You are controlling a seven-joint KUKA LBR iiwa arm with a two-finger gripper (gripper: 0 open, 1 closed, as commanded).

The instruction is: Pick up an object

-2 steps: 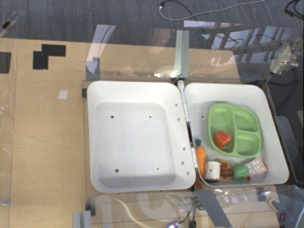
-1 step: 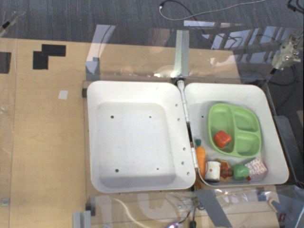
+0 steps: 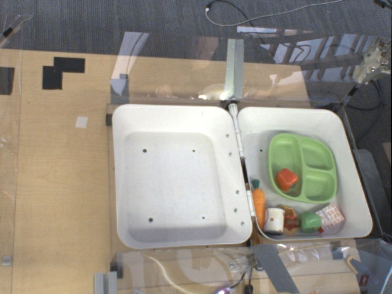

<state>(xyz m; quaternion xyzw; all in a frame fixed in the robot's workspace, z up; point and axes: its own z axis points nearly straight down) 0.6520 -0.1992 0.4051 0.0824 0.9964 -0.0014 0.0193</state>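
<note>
The right bin holds a green divided plate with a small red-orange object in its left compartment. Along the bin's front edge lie an orange carrot, a small white can with a red label, a green object and a pink-and-white checked packet. A dark brown item sits between the can and the green object.
The left bin lies beside the right one, with a metal divider between them. Clear panels stand behind the bins. The wooden bench extends to the left. Cables run along the floor at the back.
</note>
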